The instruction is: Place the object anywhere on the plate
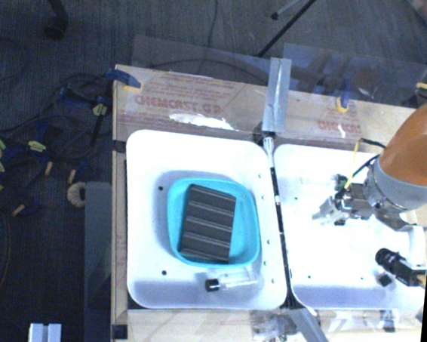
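Over the right bin (352, 295) the gripper (329, 211) is hovering, its fingers too blurred to judge, while the dark ridged object (208, 223) is already lying on the blue plate (248, 238) in the left bin (142, 197), suggesting placing is done and only retreat remains.

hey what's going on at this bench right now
A grey and orange robot arm reaches in over the right white bin, its gripper hanging above the bin floor. In the left white bin sits a blue plate with a dark ribbed block already lying on it. A small clear tube with a black cap lies in that bin just in front of the plate, off it.
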`<state>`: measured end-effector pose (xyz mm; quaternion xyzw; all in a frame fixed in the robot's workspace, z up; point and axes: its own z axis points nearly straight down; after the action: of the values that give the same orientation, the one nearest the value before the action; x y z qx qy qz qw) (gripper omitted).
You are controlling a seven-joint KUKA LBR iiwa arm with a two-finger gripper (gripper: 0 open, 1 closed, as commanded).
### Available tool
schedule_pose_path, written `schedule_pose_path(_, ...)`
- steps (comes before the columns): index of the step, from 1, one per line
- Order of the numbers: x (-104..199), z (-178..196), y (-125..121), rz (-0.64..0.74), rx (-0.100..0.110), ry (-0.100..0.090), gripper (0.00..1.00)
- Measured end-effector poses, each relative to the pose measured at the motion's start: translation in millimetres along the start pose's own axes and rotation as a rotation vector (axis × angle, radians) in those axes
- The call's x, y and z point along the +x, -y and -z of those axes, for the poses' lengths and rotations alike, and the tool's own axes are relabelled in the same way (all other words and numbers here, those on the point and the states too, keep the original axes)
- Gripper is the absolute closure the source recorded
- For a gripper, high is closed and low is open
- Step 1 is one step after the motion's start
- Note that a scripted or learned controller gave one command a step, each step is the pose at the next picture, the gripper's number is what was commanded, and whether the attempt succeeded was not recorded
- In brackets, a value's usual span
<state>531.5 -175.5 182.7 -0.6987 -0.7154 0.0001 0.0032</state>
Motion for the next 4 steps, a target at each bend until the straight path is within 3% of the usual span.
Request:
schedule_pose_path(1,0,0,0,0.000,0.000,0.000,0.00)
schedule_pose_path(2,-29,31,-28,-0.065,0.000,0.004,0.00)
schedule_pose_path(3,-34,88,48,-0.138,0.001,0.005,0.00)
schedule_pose_path(4,-43,241,14,-0.300,-0.002,0.009,0.00)
